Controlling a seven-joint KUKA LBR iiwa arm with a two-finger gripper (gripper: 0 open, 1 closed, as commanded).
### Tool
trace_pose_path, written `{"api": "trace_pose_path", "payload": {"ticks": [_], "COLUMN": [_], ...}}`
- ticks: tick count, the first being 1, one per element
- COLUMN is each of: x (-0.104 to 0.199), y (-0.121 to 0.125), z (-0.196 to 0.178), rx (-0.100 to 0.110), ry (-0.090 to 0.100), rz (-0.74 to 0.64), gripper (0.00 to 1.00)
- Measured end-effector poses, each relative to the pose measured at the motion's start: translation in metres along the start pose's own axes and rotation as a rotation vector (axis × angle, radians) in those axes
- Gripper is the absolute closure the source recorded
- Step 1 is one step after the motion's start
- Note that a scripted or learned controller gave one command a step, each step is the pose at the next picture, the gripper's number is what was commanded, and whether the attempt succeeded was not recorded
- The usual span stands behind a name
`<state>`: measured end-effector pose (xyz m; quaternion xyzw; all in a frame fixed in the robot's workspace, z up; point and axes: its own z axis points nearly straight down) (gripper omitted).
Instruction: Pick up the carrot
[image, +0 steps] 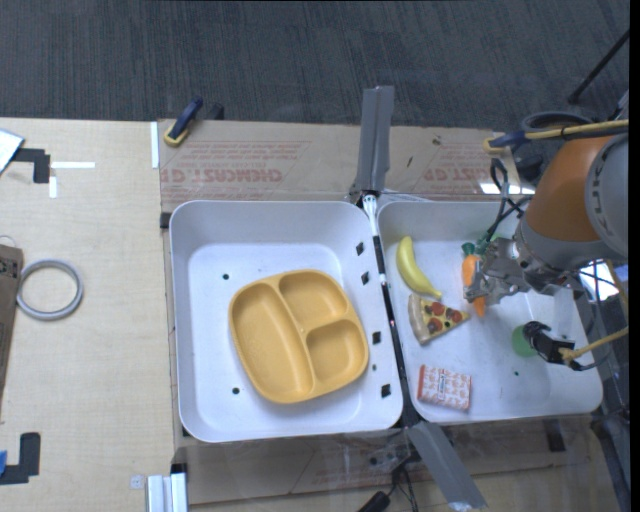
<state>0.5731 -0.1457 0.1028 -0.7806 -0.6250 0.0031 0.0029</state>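
Note:
The carrot is orange with a green top and lies in the right bin, near its back right. Part of its length is hidden under my gripper, which sits directly over the carrot's lower end. A bit of orange shows below the gripper too. The grey arm with the orange band reaches in from the right above it.
In the right bin a yellow banana and a pizza slice lie just left of the carrot. A red-and-white packet is at the front and a green object to the right. The left bin holds a yellow divided plate.

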Motion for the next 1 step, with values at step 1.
{"api": "trace_pose_path", "payload": {"ticks": [1], "x": [0.0283], "y": [0.0073], "z": [-0.0721], "rx": [-0.005], "ry": [0.0], "rz": [-0.015], "gripper": [1.0]}}
